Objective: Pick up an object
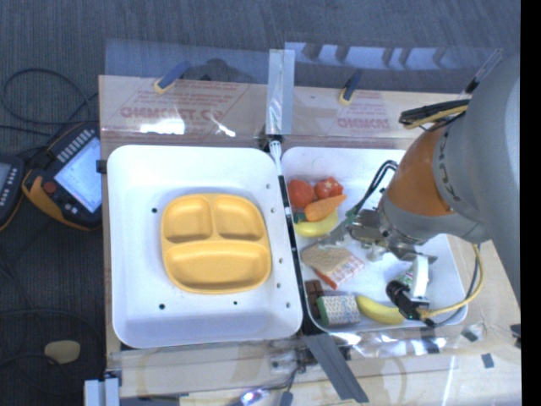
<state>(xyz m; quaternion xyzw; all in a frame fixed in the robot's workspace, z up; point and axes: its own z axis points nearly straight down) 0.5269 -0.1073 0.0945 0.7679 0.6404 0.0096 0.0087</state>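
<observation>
Two shallow white plastic bins with rounded corners are seen side by side on the bench. The left bin (135, 311) is smooth and glossy, and a yellow tray (216, 241) with three moulded compartments is laid flat near its middle. To the right of that tray, past the raised rims where the bins meet, the right bin (452, 290) is found, and a scatter of small toy foods is held in it.

Nearest the tray at the far end, a round red tomato (299, 193) and a second reddish piece (329, 187) are set close together, with a tapered orange carrot (325, 206) just below them and a curved yellow piece (316, 227), perhaps a banana, touching the carrot's lower side. Further along the tray's right side a flat wedge like a sandwich (335, 262) is seen, then a small speckled green block (338, 309), and beside it a smooth yellow banana (379, 310).

The arm, grey with a glossy orange band (423, 180), is lowered over the right bin, well to the right of the tray. The gripper (365, 229) is seen just right of the curved yellow piece; whether it is open or closed cannot be told, as the metal parts are blurred together
</observation>
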